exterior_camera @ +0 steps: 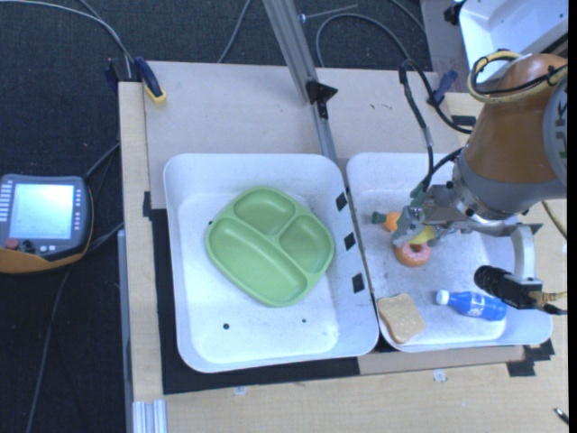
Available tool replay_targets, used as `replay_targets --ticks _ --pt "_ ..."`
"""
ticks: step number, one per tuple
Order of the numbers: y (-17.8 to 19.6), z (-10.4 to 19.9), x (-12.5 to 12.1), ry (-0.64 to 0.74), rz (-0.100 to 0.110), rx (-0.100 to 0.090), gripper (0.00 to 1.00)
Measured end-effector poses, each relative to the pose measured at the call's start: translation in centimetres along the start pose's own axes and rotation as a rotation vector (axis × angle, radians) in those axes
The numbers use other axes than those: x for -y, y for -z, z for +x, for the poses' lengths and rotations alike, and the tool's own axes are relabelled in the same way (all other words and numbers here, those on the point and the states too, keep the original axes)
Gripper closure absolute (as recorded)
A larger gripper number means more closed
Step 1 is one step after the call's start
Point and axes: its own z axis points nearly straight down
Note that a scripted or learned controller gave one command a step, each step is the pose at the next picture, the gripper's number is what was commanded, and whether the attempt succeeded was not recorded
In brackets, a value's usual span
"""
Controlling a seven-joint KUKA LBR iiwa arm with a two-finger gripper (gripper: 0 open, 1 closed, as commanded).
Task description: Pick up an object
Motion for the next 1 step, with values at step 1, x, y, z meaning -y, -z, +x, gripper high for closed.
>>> replay_targets --ticks 1 --pt "0.76 4.80 -1.68 0.000 0.001 0.000 1.00"
